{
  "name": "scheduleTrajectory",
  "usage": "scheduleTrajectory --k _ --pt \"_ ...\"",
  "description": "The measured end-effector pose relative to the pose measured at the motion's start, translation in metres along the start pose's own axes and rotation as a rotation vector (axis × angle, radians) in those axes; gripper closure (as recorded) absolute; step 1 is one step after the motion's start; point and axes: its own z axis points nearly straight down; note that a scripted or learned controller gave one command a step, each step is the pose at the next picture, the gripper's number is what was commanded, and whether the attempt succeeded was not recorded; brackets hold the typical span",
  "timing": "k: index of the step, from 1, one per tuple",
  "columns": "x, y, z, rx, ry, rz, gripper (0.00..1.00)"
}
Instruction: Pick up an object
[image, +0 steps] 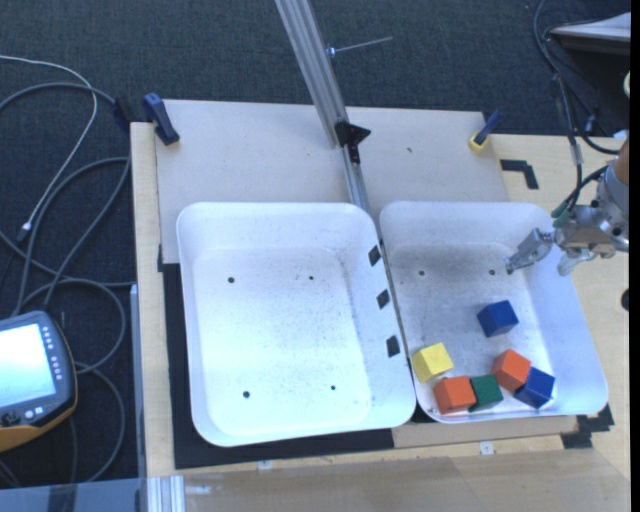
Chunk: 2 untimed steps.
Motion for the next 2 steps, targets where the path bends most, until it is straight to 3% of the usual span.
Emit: scheduleTrajectory --k 1,2 --pt "0.046 -0.036 0.022 0.005 0.002 -0.002 0.00" --pt "0.014 -0.041 0.131 0.008 0.001 0.003 0.00"
